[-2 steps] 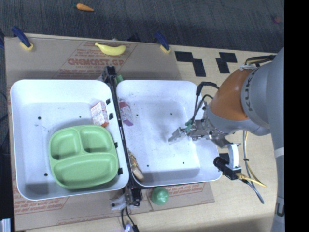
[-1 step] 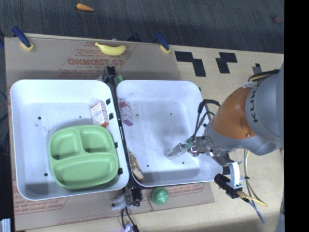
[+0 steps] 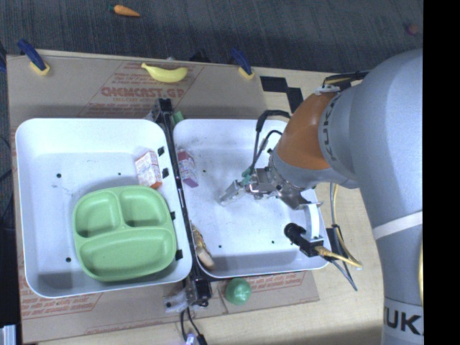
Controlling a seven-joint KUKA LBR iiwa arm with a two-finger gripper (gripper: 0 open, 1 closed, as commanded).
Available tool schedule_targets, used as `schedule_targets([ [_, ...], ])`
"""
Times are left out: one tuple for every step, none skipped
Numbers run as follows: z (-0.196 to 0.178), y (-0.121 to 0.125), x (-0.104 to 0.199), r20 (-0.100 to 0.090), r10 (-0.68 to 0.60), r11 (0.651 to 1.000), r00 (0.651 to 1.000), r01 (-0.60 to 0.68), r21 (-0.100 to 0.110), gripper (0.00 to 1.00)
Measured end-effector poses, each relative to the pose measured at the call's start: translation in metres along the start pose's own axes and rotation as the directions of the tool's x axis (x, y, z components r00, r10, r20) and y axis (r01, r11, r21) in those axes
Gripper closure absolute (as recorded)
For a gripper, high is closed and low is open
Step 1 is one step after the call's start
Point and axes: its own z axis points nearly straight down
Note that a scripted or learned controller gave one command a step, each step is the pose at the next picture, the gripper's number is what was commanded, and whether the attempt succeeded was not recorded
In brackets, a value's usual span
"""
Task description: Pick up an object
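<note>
Arm (image 3: pixel 338 135) is the biggest thing here. It is grey with an orange band and reaches in from the right, over the right bin (image 3: pixel 244 244). The left bin (image 3: pixel 65 149) sits just beside it, and their walls touch in the middle. Both bins rest on a brown cardboard sheet (image 3: pixel 108 92).

A green plate (image 3: pixel 122 232) with three parts lies flat in the left bin, near the front. A yellow banana (image 3: pixel 165 72) lies on the cardboard behind the bins.

The gripper (image 3: pixel 228 192) is low in the middle of the right bin and points to the left. I cannot tell if it is spread or pressed together. Nothing can be seen in it.

A small white and red carton (image 3: pixel 148 168) lies in the left bin, just behind the plate.

The packet (image 3: pixel 187 168) lies in the right bin, close to the left wall. It is to the left of the gripper and a bit further back, near it but not touching. The packet is small, pale and purple-pink, and looks crinkly.

A green ball (image 3: pixel 237 290) sits on the cardboard in front of the right bin.
</note>
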Motion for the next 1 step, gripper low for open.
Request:
schedule_targets([
  [-0.01, -0.0001, -0.0004, 0.0, -0.002, 1.0, 1.0, 0.002, 0.002, 1.0],
])
